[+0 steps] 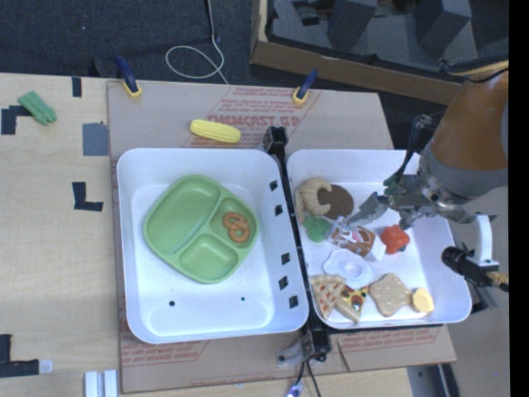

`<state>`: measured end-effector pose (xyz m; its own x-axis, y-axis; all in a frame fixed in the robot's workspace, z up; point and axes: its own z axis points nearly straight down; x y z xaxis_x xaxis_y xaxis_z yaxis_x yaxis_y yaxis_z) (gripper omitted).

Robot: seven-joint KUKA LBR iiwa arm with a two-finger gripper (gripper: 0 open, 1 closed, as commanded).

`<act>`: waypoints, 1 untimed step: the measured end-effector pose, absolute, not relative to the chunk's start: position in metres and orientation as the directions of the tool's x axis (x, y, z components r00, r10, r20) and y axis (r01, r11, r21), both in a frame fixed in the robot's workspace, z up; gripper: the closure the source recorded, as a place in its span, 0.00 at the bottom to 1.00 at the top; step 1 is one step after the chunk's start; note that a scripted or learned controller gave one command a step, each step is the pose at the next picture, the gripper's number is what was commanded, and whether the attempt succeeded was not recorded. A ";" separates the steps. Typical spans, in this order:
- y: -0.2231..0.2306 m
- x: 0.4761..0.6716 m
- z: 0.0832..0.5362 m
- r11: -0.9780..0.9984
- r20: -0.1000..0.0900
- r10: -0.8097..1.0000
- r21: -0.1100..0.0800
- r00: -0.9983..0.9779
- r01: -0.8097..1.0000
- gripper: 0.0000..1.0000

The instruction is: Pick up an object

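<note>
My gripper (387, 212) hangs over the middle of the right bin (450, 246), open, with nothing between its fingers. One finger (368, 208) points left toward a brown and tan pastry (323, 197); the other (410, 217) sits just above a red toy vegetable (395, 240). Below the gripper lie a wrapped snack (354, 238), a green piece (316, 227) and a fried egg (347, 265). A waffle (326, 290), a pizza slice (354, 301), a toast (388, 294) and a yellow chunk (422, 301) line the bin's near side.
The left bin (140, 304) holds a green divided plate (198, 230) with a pretzel (237, 226) on it. A toy corn cob (215, 131) lies on the cardboard behind the bins. A green object (37, 107) rests at the bench's far left.
</note>
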<state>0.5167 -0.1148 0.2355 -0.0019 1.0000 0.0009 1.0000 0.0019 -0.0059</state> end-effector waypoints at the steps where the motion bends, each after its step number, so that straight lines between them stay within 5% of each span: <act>1: -0.098 0.590 0.192 0.004 -0.001 1.000 -0.004 -0.004 1.000 0.00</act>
<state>0.5905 -0.0980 0.1923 -0.0044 1.0000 -0.0008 1.0000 0.0044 -0.0040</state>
